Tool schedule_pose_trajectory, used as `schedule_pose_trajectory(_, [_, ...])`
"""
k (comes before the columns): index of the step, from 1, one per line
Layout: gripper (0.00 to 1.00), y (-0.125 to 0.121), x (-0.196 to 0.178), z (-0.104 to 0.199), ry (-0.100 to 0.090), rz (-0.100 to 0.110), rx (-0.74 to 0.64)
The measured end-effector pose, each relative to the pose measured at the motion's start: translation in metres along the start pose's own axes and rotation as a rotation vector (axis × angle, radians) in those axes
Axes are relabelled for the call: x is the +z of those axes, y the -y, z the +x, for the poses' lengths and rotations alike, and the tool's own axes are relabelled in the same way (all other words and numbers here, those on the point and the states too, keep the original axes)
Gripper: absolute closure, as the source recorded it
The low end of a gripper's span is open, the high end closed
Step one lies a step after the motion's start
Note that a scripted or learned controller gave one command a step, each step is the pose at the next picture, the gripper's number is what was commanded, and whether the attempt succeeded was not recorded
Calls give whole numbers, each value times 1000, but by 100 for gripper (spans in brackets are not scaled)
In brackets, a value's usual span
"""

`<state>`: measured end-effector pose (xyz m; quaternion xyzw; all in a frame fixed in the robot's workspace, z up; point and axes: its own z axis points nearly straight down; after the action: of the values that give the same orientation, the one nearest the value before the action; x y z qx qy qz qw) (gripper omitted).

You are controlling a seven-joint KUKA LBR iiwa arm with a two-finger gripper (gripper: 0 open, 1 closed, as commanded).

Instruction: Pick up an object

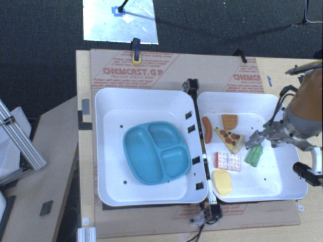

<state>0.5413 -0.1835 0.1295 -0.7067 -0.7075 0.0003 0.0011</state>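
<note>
While I watch from above, the green object lies in the right bin, long axis tilted up toward the gripper. Whether it is gripped I cannot tell.

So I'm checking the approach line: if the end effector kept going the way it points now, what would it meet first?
Probably the pizza slice: the end effector points left across the right bin, its tip just short of the slice. The green object lies just below that line. Height is unclear.
</note>
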Motion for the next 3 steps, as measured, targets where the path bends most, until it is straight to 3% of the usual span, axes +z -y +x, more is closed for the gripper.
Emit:
schedule_pose_trajectory(1, [0, 0, 47, 0, 1, -1, 0])
schedule_pose_trajectory(2, [100, -2, 34, 0, 2, -5, 0])
schedule_pose_trajectory(3, [100, -3, -9, -3, 3, -8, -2])
